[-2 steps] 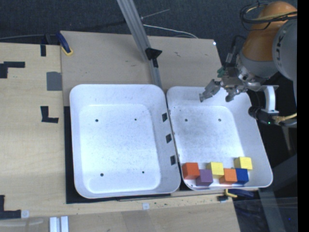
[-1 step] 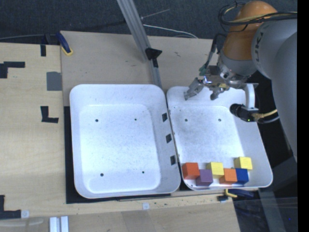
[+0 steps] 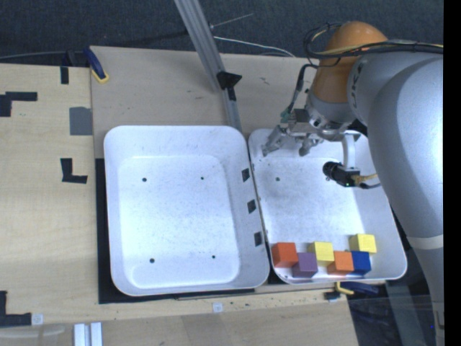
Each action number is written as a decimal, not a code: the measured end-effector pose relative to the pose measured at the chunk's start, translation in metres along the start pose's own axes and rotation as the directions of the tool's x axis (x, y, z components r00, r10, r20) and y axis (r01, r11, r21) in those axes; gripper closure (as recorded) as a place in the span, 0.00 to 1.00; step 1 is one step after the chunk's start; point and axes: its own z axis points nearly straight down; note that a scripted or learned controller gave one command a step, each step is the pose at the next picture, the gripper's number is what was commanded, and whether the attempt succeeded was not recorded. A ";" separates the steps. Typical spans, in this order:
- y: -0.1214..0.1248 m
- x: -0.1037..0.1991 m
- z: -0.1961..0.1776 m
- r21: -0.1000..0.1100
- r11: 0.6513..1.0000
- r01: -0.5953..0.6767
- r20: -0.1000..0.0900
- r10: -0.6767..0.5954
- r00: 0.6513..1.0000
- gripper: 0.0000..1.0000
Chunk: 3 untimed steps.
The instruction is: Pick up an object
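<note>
Several small blocks lie bunched at the near edge of the right bin (image 3: 310,193): an orange one (image 3: 284,253), a purple one (image 3: 307,264), a yellow one (image 3: 323,251), a second orange one (image 3: 343,261), a blue one (image 3: 361,262) and a second yellow one (image 3: 365,243). My gripper (image 3: 288,147) hangs over the far left corner of that bin, well away from the blocks. Its two fingers stand spread apart, open, with nothing between them.
The left bin (image 3: 115,193) lies beside the right one, their rims touching. A slanted metal pole (image 3: 205,45) rises behind the bins. A blue and yellow clamp (image 3: 97,65) sits at the bench's far left; another (image 3: 353,288) sits at the front edge.
</note>
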 end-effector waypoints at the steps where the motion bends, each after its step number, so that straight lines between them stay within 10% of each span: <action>1: -0.045 0.038 -0.079 -0.010 1.000 0.002 -0.003 -0.002 1.000 0.00; 2: -0.007 -0.083 0.030 -0.002 1.000 -0.007 0.002 0.007 1.000 0.00; 3: -0.052 -0.030 0.003 -0.004 1.000 0.001 -0.002 -0.001 1.000 0.00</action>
